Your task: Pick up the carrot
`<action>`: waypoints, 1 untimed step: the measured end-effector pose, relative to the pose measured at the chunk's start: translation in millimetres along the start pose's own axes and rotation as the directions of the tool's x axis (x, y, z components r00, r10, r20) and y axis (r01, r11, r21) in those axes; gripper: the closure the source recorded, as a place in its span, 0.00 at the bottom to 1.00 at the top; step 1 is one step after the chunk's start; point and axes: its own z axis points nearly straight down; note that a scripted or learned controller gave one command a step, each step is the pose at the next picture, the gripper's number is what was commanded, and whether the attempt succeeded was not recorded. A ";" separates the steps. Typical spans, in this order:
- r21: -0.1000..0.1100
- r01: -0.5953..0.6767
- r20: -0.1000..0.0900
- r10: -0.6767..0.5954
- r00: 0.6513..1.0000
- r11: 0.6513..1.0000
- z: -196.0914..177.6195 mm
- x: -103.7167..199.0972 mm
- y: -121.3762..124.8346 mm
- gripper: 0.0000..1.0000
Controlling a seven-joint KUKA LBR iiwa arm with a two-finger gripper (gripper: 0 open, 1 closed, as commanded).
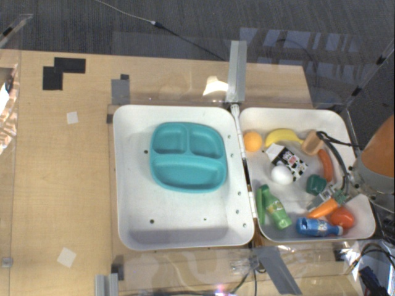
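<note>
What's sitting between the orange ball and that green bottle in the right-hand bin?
In the camera view, a white ball lies roughly between the orange ball and green bottle.

The divided plate (187,157) lies in the left bin (133,184); the carrot (323,208) lies in the right bin (336,119).

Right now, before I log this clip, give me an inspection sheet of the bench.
Surface: wooden bench bearing a left bin and a right bin.
Job's things: carrot lying in the right bin's lower right, beside a red item.
Clutter: teal divided plate in the left bin; banana, orange ball, white ball, green bottle, blue bottle in the right.
Grippers: gripper low at the carrot's upper end; grasp cannot be judged.
Cables: black cable looping over the right bin.
Surroundings: dark carpet behind the bench.
</note>
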 end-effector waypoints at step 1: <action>-0.005 -0.177 0.004 0.177 0.984 0.984 2.0 11.9 21.5 0.00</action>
